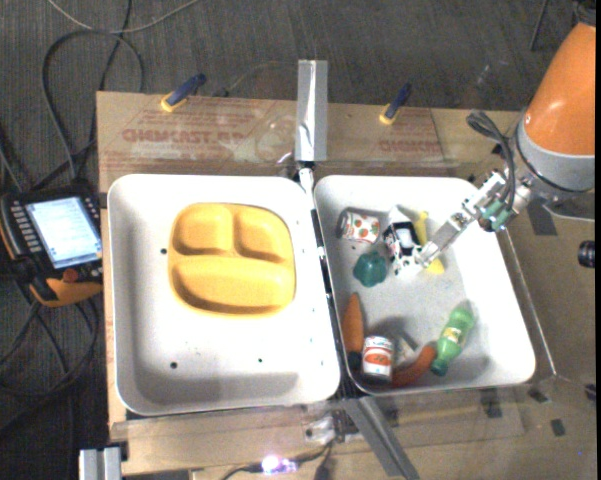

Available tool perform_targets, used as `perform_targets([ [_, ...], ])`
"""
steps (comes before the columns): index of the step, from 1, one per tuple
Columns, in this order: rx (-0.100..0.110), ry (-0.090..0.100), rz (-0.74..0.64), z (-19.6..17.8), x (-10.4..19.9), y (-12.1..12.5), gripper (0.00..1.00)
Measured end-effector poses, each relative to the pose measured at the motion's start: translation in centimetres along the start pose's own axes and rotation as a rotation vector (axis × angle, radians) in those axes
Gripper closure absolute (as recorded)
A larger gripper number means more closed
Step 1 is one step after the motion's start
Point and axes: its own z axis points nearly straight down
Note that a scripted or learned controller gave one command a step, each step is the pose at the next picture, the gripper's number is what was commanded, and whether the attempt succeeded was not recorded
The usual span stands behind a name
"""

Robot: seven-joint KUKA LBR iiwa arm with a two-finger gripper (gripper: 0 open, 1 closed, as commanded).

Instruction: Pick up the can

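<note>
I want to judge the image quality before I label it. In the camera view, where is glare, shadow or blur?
In the camera view, light is even but soft; the left bin and right bin look bright, nearly washed out; the yellow tray casts little shadow; the arm's orange band is blurred at the edge; labels on the two cans are too unsharp to read.

place: robotics lab | cues: clamped bench (230, 133), loose cables (70, 38), teach pendant (55, 230), carpet floor (130, 28)
</note>
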Motion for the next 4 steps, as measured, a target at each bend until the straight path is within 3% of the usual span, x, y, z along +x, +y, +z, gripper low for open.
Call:
perform_targets([
  [1, 0.001, 0.004, 0.04, 10.3, 1.4, 8.0, 0.0],
  [2, -0.001, -0.001, 0.099, -2.8, -1.1, 12.3, 0.0],
  [3, 0.003, 0.001, 0.383, 3.9, -3.0, 16.0, 0.0],
  [4, 0.005, -0.004, 0.382, 3.0, -3.1, 16.0, 1.0],
])
